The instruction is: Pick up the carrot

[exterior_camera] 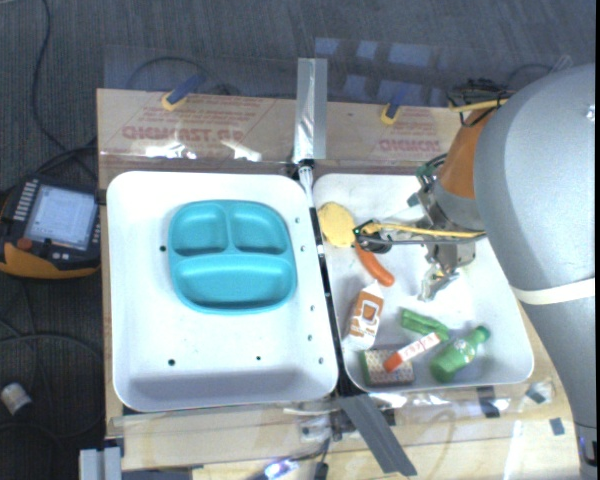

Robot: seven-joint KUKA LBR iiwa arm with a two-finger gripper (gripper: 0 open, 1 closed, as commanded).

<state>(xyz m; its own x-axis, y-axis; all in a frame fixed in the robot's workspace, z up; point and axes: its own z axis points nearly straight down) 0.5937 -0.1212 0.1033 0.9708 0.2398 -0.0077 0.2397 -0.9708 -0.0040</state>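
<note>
in the right bin [515,340], the gripper [438,280] hangs low beneath the grey arm [540,188] and its orange band [463,163]; whether it is open or closed cannot be told at this size, and nothing is seen held in it. the carrot [374,265] lies on the bin floor to the camera-left of the gripper, apart from it, slanting down and rightward. just above the carrot's upper end sits a yellow lemon-like fruit [334,222]. below the carrot, left of and below the gripper, lies a small orange-and-white carton [366,314]. below the gripper lie a green pod-like piece [423,321], a green bottle [460,354] and a red-labelled packet [388,362]. far left of the gripper, the left bin [140,348] holds a blue divided tray [232,254].
</note>
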